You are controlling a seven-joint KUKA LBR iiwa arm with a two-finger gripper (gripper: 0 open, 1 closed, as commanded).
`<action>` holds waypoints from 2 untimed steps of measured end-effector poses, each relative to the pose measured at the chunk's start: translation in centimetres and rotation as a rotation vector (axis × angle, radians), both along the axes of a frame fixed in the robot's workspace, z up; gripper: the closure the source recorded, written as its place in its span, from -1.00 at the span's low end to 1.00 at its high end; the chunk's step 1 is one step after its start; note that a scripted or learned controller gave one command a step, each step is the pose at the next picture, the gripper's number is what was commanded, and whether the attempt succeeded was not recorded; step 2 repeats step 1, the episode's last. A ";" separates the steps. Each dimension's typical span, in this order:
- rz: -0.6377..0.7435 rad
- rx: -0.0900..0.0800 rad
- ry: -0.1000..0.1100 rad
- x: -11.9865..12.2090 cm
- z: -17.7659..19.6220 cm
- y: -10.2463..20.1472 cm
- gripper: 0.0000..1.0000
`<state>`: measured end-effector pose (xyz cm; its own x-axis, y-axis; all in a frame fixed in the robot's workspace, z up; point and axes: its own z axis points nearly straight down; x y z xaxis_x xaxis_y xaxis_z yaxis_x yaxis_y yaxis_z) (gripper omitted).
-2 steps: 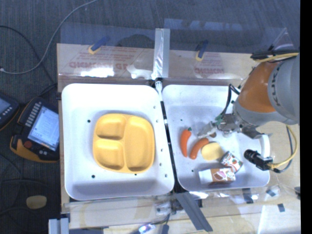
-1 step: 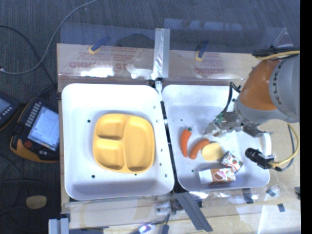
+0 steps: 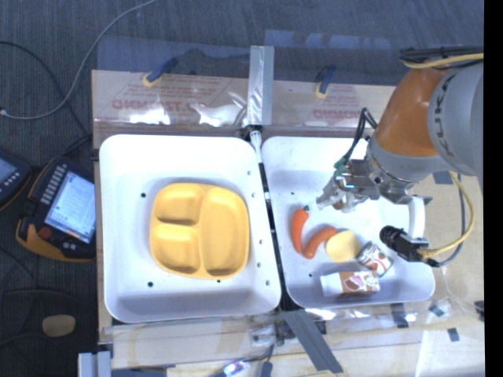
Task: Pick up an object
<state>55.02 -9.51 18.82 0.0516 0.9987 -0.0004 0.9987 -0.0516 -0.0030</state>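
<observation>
Hovering over the right bin (image 3: 291,181) just above a curved glossy orange carrot (image 3: 299,228), metallic claw (image 3: 339,198), whether open or closed impossible to tell.

single fixed camera above the bench, looking down at a slant, both bins (image 3: 189,151) in frame

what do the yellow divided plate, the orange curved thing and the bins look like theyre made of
The yellow divided plate: likely moulded plastic, matte, with soft rounded compartment edges. The orange curved thing: probably plastic toy food, smooth, evenly coloured; rubber is possible. The two white bins: seemingly thin formed plastic, slightly glossy, with rounded corners.
</observation>
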 end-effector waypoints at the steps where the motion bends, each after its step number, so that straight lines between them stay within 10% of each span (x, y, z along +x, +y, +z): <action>1: -0.001 -0.002 0.000 7.6 0.4 1.0 1.00; 2: -0.001 -0.002 0.000 7.6 0.4 1.0 1.00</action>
